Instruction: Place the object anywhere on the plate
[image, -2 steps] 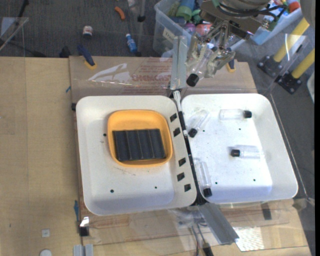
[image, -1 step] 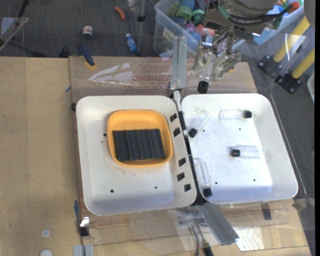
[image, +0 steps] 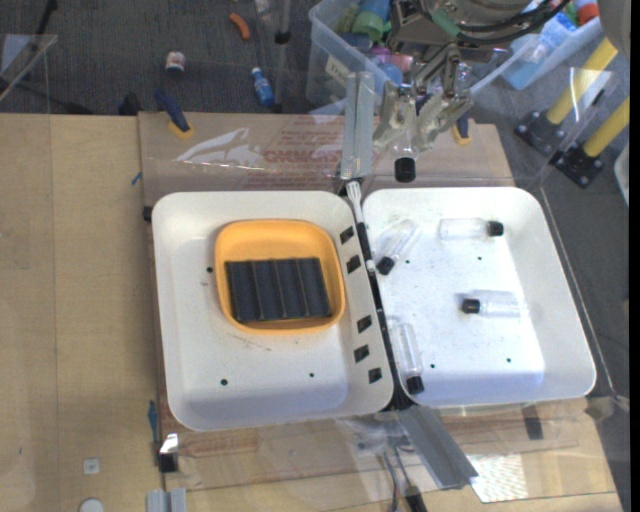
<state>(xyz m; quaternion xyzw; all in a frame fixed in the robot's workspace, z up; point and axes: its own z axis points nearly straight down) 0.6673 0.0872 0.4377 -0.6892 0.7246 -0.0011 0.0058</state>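
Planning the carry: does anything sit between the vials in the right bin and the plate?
Only the bins' meeting rims with their black clips lie between the vials and the plate. A ridged black block covers much of the plate.

The arm (image: 470, 15) was cut off by the top edge, so little beyond its wrist parts could be made out. The gripper (image: 425, 105) was blurred against the clutter behind it, and its state could not be judged. The clear vials (image: 490, 305) in the right bin (image: 560, 290) were nearly lost against the white floor. The worktop (image: 70, 300) was cropped at the left and bottom edges.
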